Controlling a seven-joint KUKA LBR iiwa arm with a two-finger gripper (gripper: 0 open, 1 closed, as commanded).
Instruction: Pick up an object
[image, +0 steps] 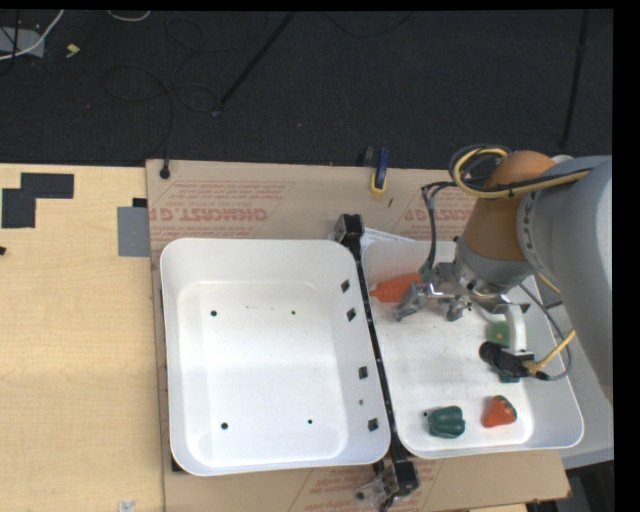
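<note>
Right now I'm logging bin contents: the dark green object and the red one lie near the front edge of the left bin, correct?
Not quite. The dark green object and the red one lie near the front edge of the right bin, not the left bin, as the camera view shows.

You can't tell how the gripper (430, 303) fingers stand; the arm (560, 230) hides the right bin's (470, 450) far right corner, and the orange object (395, 290) is partly covered
</note>
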